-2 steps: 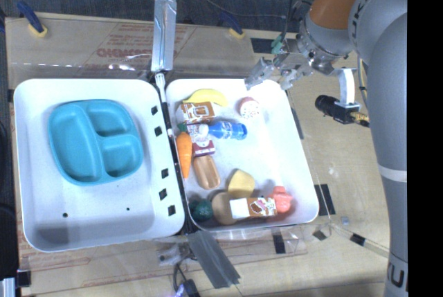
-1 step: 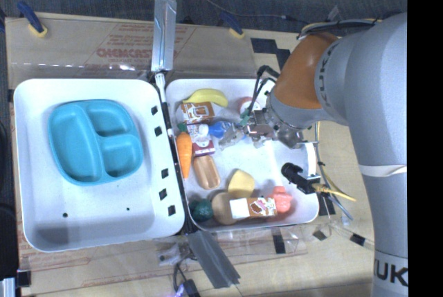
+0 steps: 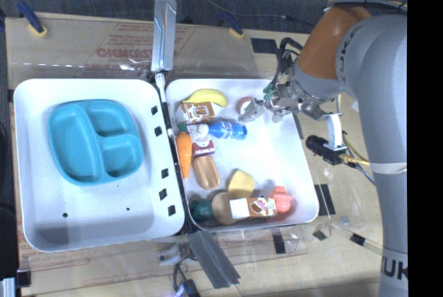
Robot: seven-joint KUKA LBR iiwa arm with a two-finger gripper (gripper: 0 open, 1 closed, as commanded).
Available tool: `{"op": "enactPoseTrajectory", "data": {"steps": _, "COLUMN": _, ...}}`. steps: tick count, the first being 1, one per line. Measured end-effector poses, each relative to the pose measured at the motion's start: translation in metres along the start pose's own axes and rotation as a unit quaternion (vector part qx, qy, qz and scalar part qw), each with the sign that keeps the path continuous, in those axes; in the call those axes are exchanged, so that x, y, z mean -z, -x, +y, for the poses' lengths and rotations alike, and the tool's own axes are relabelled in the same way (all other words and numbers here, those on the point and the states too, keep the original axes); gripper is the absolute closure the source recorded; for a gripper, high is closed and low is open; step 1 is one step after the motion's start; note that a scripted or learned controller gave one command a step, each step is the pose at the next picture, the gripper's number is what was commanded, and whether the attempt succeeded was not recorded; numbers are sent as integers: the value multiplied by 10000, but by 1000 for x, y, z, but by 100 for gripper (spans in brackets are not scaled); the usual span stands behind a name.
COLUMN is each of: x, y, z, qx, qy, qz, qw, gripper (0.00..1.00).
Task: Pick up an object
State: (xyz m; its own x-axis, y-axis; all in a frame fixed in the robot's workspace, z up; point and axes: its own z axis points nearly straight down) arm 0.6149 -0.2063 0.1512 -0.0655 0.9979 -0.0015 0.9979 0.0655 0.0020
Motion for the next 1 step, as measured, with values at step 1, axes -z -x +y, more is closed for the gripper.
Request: {"op": "enactPoseTrajectory", "data": {"steps": 1, "x": -60, "y": -67, "z": 31, "qx": -55, "qy": -55, "qz": 3, "qw": 10000, "gripper": 0}}
